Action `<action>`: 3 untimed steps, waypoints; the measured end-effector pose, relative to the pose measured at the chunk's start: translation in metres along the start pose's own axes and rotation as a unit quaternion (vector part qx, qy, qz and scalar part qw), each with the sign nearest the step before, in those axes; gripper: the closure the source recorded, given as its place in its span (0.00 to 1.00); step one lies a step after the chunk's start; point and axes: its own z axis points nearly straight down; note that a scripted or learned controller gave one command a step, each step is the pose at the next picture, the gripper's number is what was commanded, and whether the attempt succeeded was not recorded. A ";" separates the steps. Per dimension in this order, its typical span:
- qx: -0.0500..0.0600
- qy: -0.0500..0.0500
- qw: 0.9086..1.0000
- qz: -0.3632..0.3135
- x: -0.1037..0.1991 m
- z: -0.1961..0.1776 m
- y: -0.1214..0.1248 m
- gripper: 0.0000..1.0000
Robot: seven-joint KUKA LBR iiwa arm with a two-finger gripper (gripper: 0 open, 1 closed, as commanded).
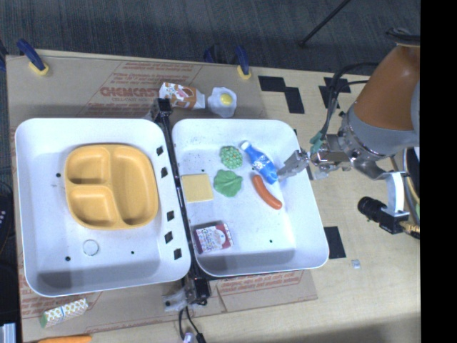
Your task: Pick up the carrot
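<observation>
The gripper (294,164) is hanging over the right edge of the right bin (303,224), its grey fingertip pointing left into the bin; whether the fingers are apart or together cannot be told from this slanted angle. Nothing is showing between them. Just left of the fingertip, a blue and white bottle (260,163) is lying tilted near the bin's right side. The carrot (267,192), a small orange piece, is lying directly below the bottle, angled toward the bin's lower right corner and apart from the gripper. Further left, a bumpy green vegetable (230,156) is sitting above a leafy green piece (228,183), and a yellow cheese slice (197,189) is resting near the bin's left edge. A red packet (213,237) is lying toward the lower left corner. The left bin (43,263) is carrying a yellow divided tray (111,186) in its middle.
</observation>
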 end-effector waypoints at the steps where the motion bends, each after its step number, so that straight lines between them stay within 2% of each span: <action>1: 0.001 0.000 1.000 0.026 0.072 0.098 -0.006 0.00; 2: 0.000 -0.001 0.997 0.073 -0.008 0.097 0.031 0.00; 3: 0.001 0.000 0.997 0.075 0.039 0.174 0.040 0.00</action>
